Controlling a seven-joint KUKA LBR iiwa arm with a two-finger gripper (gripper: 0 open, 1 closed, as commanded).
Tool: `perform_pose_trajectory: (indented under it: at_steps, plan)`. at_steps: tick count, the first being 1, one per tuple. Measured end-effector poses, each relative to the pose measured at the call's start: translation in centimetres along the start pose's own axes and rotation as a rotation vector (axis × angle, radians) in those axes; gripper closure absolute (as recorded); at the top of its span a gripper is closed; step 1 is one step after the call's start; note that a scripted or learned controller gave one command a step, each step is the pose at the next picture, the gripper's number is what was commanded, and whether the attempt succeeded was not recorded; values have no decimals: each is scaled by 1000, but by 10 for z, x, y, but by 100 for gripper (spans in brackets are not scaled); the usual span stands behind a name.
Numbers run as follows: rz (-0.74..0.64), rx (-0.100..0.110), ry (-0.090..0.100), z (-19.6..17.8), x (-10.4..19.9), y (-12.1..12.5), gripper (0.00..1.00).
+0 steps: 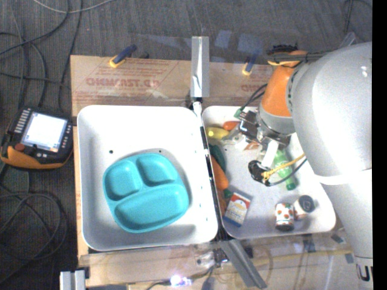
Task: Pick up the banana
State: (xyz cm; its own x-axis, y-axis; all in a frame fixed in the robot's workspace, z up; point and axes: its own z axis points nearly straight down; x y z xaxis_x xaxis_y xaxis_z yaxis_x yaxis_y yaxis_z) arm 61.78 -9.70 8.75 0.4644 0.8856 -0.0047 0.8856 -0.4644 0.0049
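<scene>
Banana (217, 133): upper-left corner of right bin (257, 219), lying near the dividing wall, not yet lifted. Gripper (247, 127): just beside it, placed for the pick (open or closed: cannot tell).

- left white bin (84, 180): teal three-compartment plate (147, 190) lies flat in it, toward the front
- right white bin (323, 221): carrot (220, 175) along the left wall
- small red-white carton (237, 209) just in front of the carrot, front-left corner
- spotted can (284, 215) at the front, on its side; dark round thing (306, 204) just beside it
- green bottle (291, 182) mid-bin, partly hidden
- brown board (139, 80) under both bins, faded red print
- screen pendant (39, 139) on the carpet, left of the bench
- cables (36, 5) on the carpet
</scene>
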Motion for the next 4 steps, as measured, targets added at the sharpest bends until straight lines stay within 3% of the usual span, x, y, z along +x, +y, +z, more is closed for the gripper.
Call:
perform_pose_trajectory:
  at_steps: [1,2,3,4]
  plan:
    - [-205,8,0,-93,28,43,0]
    - [-658,-24,4,-34,-24,36,0]
    - [-804,5,2,-6,-6,35,0]
    - [-929,9,8,-8,-74,-97,0]
